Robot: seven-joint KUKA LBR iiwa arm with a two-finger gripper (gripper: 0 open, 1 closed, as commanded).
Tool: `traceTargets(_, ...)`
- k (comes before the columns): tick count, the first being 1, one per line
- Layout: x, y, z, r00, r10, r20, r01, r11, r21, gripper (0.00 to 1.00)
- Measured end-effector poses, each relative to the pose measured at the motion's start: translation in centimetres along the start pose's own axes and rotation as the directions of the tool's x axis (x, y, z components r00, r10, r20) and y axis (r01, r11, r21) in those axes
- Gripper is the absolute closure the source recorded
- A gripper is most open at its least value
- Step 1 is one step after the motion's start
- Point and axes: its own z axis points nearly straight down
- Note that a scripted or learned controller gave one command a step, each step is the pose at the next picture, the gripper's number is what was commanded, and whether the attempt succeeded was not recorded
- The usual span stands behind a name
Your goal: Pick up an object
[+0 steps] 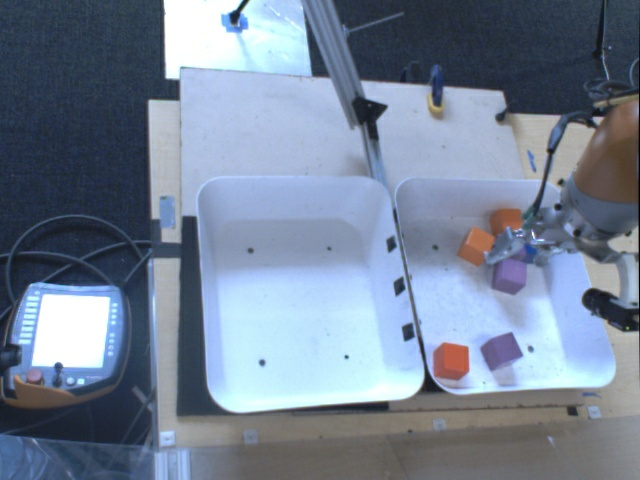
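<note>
Where the arm (pixel 610 168) reaches in over the right-hand bin (pixel 440 208), the gripper (pixel 512 246) is seen low above the bin floor, toward the bin's far right part. Whether it is wide or narrow cannot be told, since the metal parts blur together there. An orange cube (pixel 476 246) is seen just beside the gripper on its left, another orange cube (pixel 506 219) just behind it, and a purple cube (pixel 509 276) just below it, apparently touching or nearly so. Near the bin's front edge, a third orange cube (pixel 451 360) and a second purple cube (pixel 501 350) are set side by side. The left-hand bin (pixel 215 268) is placed alongside, touching the right one.
</note>
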Motion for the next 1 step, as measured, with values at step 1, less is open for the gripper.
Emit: traceTargets(1,0.34,0.58,5.87,1.000,-0.001,0.002,0.001,1.000,-0.004,0.00)
